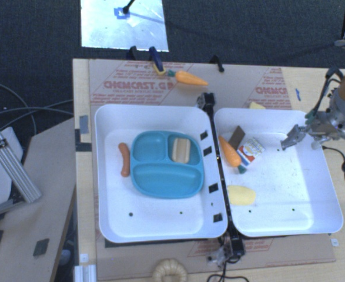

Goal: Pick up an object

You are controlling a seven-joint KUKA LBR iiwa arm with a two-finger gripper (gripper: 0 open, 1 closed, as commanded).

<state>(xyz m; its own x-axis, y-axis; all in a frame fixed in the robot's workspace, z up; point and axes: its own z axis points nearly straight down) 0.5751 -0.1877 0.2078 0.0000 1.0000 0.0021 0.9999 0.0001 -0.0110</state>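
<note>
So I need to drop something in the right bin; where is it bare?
The right bin's floor is bare right of the yellow piece and below the gripper. Its left side is crowded: carrot, small packet.

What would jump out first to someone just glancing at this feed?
The blue divided plate in the left bin, with a sausage lying beside it. Next, the cluster at the right bin's left side: carrot, small packet, yellow piece. The hand hovers over that bin's right part.
</note>
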